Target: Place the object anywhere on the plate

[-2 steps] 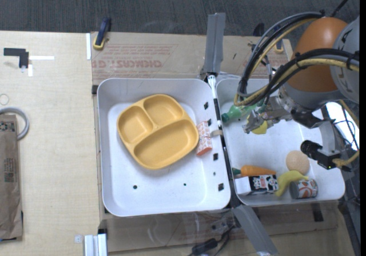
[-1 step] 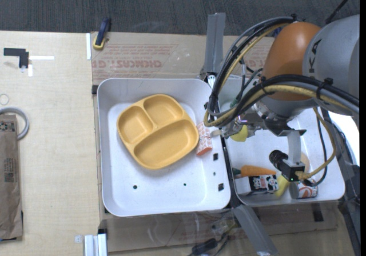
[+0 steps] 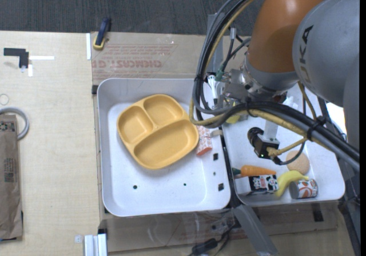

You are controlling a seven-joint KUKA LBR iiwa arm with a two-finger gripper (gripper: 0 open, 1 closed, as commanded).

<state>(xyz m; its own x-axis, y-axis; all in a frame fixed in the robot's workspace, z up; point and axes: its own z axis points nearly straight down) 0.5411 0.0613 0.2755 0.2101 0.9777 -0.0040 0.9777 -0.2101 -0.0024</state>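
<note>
The yellow plate, split into three compartments, lies in the left bin toward its back, and nothing rests on it. A small orange and white packet lies just off the plate's right rim, against the wall between the bins. My gripper hangs over the dividing wall at the back, mostly hidden under the wrist and cables. I see nothing held in it.
The right bin holds a carrot, a black and white carton, a banana, a can and a tan round piece along its front. Cables loop over the wall between the bins.
</note>
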